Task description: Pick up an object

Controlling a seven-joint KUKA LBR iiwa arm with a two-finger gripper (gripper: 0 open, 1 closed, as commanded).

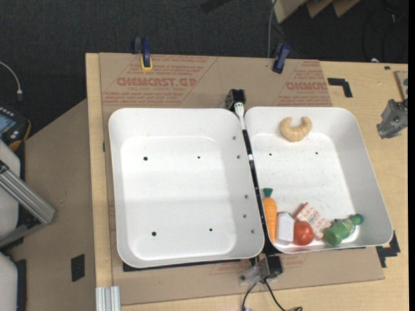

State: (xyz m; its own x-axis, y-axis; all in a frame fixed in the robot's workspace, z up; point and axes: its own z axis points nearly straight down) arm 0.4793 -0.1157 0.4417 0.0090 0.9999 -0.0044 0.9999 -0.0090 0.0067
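The right bin (324, 167) holds all the objects. A tan croissant-shaped piece (296, 128) lies alone near its far edge. Along the near edge sits a cluster. An orange carrot with a green top (270, 210) rests against the bin's left wall. Beside it are a small white block (284, 227) and a round red piece (303, 233). A pink-and-white patterned packet (312, 215) lies just behind the red piece. A green bottle (342, 230) lies on its side at the near right corner.
The left bin (178, 186) sits beside the right one, with a black divider strip (248, 157) between them. Both stand on a cardboard sheet (194, 76) clamped at the far edge. A small grey metal piece (392, 118) sits at the bench's right edge.
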